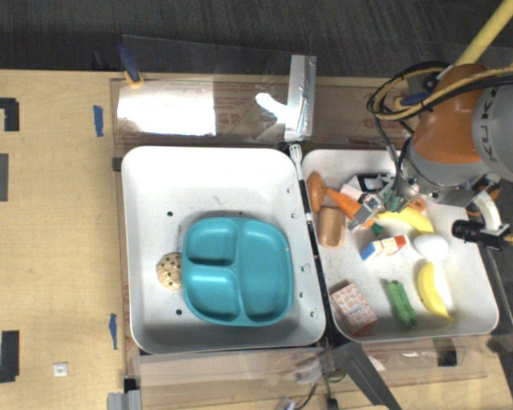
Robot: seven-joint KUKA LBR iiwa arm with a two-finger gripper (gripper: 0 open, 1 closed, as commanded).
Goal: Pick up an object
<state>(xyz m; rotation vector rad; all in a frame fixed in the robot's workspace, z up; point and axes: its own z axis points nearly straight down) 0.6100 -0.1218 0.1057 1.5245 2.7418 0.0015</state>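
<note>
My gripper (374,208) hangs low over the middle of the right bin (479,314), under the grey wrist with the orange band. It sits among toy food: an orange carrot-like piece (332,197) to its left, a brown cylinder (331,225) below that, and a yellow piece (408,220) just to its right. A small red, white and blue block (383,246) lies just in front of it. Nothing shows lifted off the bin floor.
Also in the right bin are a white egg (430,247), a banana (432,289), a green piece (401,304) and a pink patterned box (355,306). The left bin (154,178) holds a teal divided plate (238,268) and a cookie (169,270).
</note>
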